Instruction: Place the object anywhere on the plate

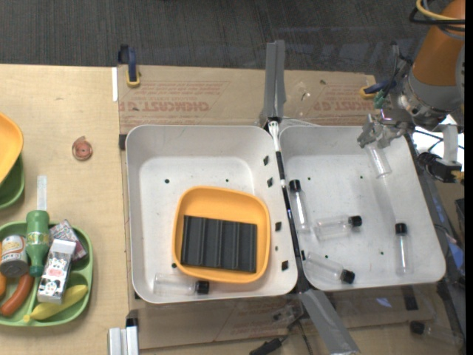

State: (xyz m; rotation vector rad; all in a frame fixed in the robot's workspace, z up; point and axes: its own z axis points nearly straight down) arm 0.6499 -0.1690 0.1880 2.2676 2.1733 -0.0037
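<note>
My gripper pinches a clear tube at the right bin's one o'clock corner.

The tube hangs down from my fingers — tilted a bit. The yellow plate sits in the left bin, at about eight o'clock from me, with a black block on it.

The plate is orange, squarish with rounded corners, lying flat in the left bin and carrying a black ribbed rectangular block. The object is a clear vial, hanging tilted from the gripper's fingers over the right bin's far right corner.
</note>
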